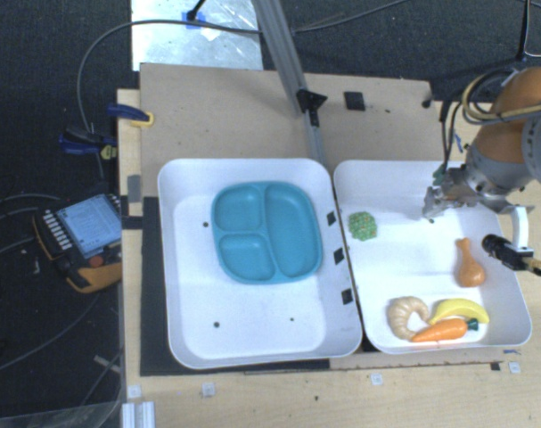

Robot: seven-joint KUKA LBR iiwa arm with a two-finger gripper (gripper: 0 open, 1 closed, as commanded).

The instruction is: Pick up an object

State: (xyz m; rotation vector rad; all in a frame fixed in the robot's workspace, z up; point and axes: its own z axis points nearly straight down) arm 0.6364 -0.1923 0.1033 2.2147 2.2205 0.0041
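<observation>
The objects you were after lay in the right bin (pixel 377 181): a green broccoli piece (pixel 363 226) near its left wall, an orange chicken drumstick (pixel 469 264) toward the right, and a croissant (pixel 406 315), carrot (pixel 438 331) and banana (pixel 459 309) bunched at the front. The gripper (pixel 433 205) hung over the bin's back — nothing sat between its fingertips. The left bin (pixel 252 328) held a blue divided plate (pixel 266 232).
</observation>
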